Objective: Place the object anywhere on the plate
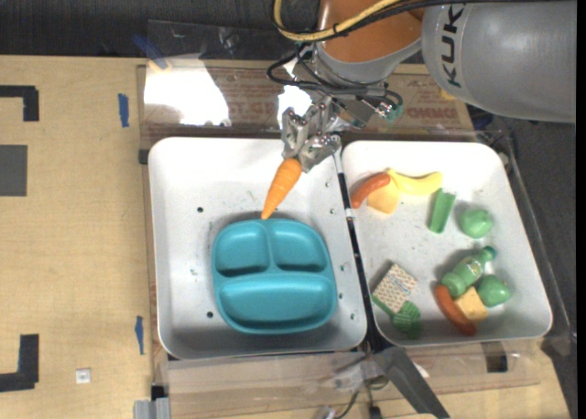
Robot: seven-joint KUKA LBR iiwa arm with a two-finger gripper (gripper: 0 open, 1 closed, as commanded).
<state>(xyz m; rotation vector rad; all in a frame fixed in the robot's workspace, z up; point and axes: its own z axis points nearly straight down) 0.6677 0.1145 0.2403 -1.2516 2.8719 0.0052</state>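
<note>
Looking like smooth matt plastic: teal plate (273,277); glossy white bins (174,225); shiny metal gripper (309,145).

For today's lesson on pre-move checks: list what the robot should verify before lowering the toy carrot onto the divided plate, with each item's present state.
1. Carrot held between the gripper's fingers: ok.
2. Teal divided plate sits flat in the left bin: ok.
3. Carrot tip over the plate's far rim: ok, barely.
4. Carrot centred above a compartment: not ok.
5. Grip firmness: cannot tell.
</note>
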